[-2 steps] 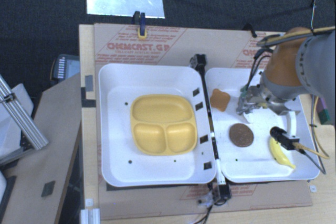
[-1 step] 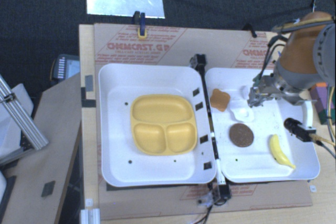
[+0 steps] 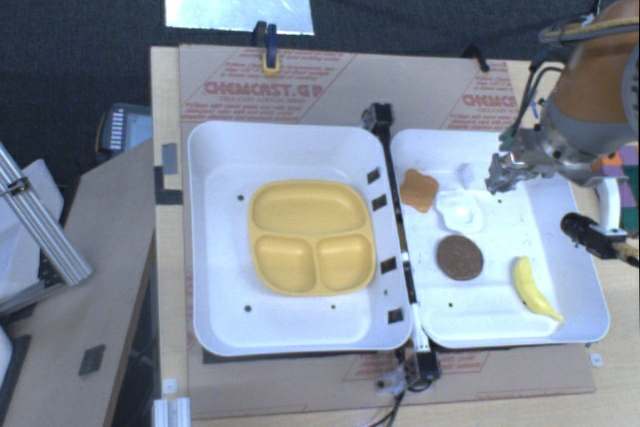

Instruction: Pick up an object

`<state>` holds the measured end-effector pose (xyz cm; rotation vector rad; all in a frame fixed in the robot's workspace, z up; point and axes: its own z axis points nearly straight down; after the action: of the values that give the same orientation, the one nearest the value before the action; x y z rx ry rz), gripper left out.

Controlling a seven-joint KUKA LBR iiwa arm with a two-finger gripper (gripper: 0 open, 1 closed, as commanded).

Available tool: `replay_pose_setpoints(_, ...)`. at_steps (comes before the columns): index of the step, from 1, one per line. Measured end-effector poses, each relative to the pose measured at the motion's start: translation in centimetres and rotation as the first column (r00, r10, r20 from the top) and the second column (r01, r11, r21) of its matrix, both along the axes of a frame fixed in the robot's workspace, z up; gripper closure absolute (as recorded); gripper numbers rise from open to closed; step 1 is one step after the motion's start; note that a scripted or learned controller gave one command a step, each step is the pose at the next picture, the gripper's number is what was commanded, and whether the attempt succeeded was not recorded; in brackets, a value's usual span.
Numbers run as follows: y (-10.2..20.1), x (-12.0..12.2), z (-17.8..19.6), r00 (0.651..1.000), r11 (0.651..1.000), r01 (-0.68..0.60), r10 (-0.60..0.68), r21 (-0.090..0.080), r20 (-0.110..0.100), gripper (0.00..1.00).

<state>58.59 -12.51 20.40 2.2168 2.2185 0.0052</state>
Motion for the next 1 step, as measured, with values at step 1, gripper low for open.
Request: replay_pose_setpoints(1, -0.96, 0.35, 5.97, 1.0, 1.0, -0.002, 0.002, -0.001, 0.002, 1.0)
